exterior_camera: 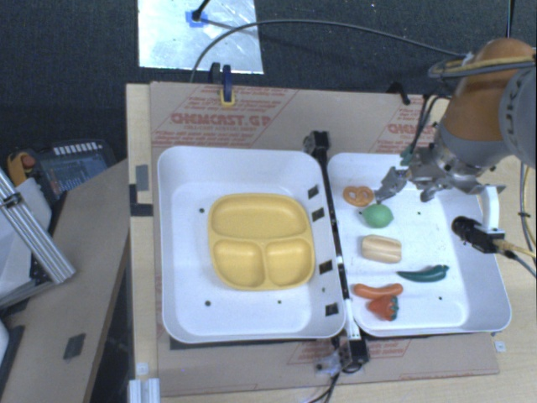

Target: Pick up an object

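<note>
1. The arm point(491, 99) reaches in from the right, and its gripper point(409, 183) hangs over the far part of the right bin point(482, 309). Two fingers are spread apart with nothing between them, so I read it as released and empty-handed.
2. The left bin point(180, 250), well off to the gripper's left, holds a yellow tray point(252, 242) with three compartments.
3. All the loose items lie in the right bin, below and to the left of the gripper. Progress, as I judge it: nothing is lifted, so the descent, the grasp and the lift are all left.
4. The bun point(381, 248) lies past the ball, its long axis running left to right.
5. The green pepper point(424, 272) lies nearer the camera than the gripper, long axis left to right, with its thin tip to the left.
6. The red pepper point(379, 292) lies farthest off, long axis left to right too.
7. The green ball point(377, 216) sits near the left finger; being round, it has no long axis. It looks the likeliest target.
8. The pretzel point(358, 196) lies flat just left of the left fingertip.
</note>
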